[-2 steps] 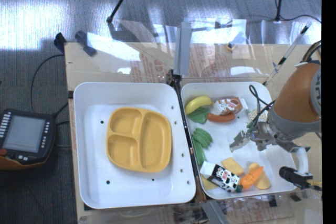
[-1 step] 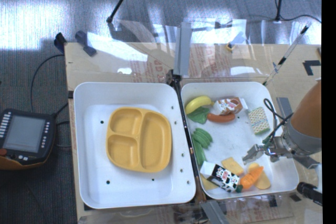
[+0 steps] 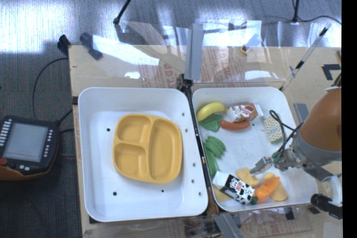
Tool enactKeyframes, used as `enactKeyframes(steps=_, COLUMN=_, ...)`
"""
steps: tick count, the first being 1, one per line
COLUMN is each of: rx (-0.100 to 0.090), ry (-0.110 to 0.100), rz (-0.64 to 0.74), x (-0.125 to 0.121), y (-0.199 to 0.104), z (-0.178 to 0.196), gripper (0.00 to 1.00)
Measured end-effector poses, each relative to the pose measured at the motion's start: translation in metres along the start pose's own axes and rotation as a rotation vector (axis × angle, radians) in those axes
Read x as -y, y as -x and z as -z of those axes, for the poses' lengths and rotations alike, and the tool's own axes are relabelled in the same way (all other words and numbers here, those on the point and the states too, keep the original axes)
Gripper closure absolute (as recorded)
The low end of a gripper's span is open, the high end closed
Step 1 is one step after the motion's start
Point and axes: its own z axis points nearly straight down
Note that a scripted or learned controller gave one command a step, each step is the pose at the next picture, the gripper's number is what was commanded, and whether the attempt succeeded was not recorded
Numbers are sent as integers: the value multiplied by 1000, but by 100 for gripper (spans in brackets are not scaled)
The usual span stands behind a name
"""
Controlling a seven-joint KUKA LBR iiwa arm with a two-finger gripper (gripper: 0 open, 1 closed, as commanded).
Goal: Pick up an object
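Note:
The right bin [image 3: 279, 98] holds several toy foods. At its back lie a yellow banana [image 3: 210, 110], a green leaf [image 3: 211, 123], a red sausage [image 3: 235, 125] and a brown-and-white pastry [image 3: 244, 112]. A pale cracker [image 3: 273, 129] rests near the right wall. Green pea pods [image 3: 215, 146] lie by the left wall. Along the front sit a black-and-white milk carton [image 3: 237, 188], an orange carrot [image 3: 266, 188] and tan chips [image 3: 247, 176]. My gripper [image 3: 273, 163] hovers open just above the carrot and chips, with nothing between its fingers.
The left bin [image 3: 95, 120] holds a yellow divided plate [image 3: 148, 147]. A grey divider post [image 3: 193, 56] stands behind the bins. Clear shields rise at the back. A teach pendant [image 3: 25, 145] sits off the bench at left.

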Motion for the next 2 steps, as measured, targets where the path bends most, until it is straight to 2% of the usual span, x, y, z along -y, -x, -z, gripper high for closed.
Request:
enactKeyframes(steps=1, rx=-1, ry=-14, rz=-224, x=-65, y=-10, z=-7, gripper=0)
enactKeyframes(steps=2, rx=1, ry=-15, rz=-513, x=-83, y=-2, z=-7, gripper=0)
